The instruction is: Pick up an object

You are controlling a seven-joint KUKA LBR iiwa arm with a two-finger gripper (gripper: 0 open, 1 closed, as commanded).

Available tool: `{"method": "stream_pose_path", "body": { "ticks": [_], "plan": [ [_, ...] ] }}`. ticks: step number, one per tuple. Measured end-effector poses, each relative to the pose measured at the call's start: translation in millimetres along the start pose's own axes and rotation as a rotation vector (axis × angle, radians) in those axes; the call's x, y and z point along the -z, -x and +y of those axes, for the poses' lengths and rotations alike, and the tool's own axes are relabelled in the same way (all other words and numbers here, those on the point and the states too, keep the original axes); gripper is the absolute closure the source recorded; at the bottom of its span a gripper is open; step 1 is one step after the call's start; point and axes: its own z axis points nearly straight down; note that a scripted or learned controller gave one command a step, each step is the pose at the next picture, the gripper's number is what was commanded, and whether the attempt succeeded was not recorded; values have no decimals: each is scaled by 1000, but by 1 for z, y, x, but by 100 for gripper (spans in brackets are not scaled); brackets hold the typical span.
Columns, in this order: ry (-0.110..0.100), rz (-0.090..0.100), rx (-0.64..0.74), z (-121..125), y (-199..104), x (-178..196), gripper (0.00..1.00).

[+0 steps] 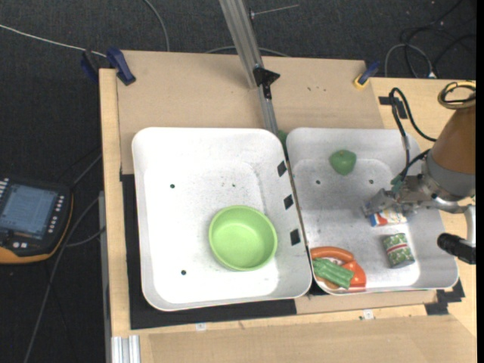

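Left bin (162, 203), well left of the jaws, holds a green bowl (242, 237); right bin (318, 146) has the gripper (376, 205) low inside it. Jaw opening cannot be told. Red-white packet (389, 218) touching just below the jaws; green packet (398, 249) further below, green lump (342, 161) up-left

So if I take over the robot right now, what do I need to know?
Gripper: down low in the right bin, just above a small red and white packet; fingers too blurred to judge.
Also in the right bin: green lump, green can, orange dish with a green thing on it.
Left bin: green bowl.
Done: nothing lifted yet.
Left: grab one object and raise it.
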Motion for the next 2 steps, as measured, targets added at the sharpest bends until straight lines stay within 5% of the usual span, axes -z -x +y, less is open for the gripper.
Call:
{"method": "stream_pose_path", "body": {
  "ticks": [1, 2],
  "plan": [
    [4, 1, 1, 1, -1, 12, 100],
    [0, 2, 1, -5, -2, 71, 100]
  ]
}}
